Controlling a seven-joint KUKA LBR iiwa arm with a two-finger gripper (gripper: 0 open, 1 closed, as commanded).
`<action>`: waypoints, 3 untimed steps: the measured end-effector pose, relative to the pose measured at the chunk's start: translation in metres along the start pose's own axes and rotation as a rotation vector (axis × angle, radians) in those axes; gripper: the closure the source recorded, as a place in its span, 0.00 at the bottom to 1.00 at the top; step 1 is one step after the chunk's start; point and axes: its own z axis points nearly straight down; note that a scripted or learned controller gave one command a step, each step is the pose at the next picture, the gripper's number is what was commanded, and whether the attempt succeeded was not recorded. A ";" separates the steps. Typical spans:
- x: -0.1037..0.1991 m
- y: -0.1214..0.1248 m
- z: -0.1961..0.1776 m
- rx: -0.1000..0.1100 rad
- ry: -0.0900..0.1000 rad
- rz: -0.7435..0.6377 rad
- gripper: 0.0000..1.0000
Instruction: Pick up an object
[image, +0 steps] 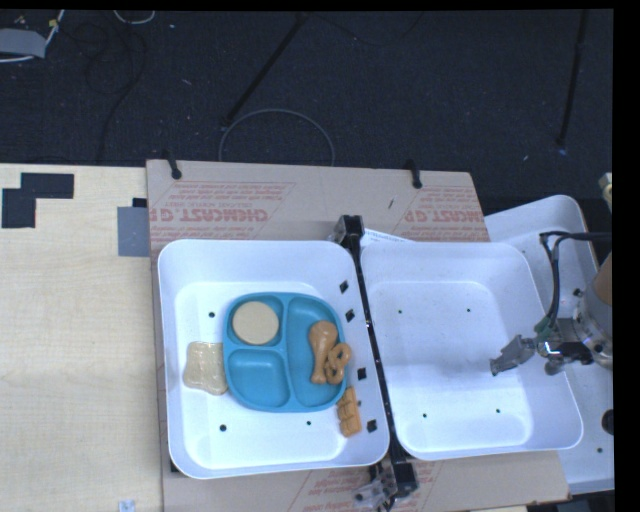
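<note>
Camera view, nearest edge first: at the bottom of the left bin (190, 440) a small tan pretzel-like piece (348, 412) lies on the white floor just off the lower right corner of the blue divided plate (268, 385). On that plate, a knobbly tan pastry (328, 352) fills the right compartment, a round pale cracker (255, 322) sits in the upper left one, and the lower compartment is bare. A pale toast-like slice (206, 367) rests on the bin floor touching the plate's left rim.

Across the black divider, the gripper (530, 355) hangs low over the right part of the right bin (450, 300), its two fingers spread apart with nothing between them. The bin floor under it shows just small dark holes.

Farther back, printed cardboard (300, 205) lies under both bins, and beyond it dark floor with cables.

By my reading the pick has not begun: every candidate object sits in the left bin, well apart from the gripper. What is left is the whole job: crossing the divider, descending on one item, closing, lifting.
</note>
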 end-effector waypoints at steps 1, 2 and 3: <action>0.003 0.010 0.056 -0.001 0.000 0.000 0.00; 0.004 0.010 0.106 -0.005 -0.002 0.001 0.00; 0.003 0.011 0.093 -0.010 -0.004 0.004 1.00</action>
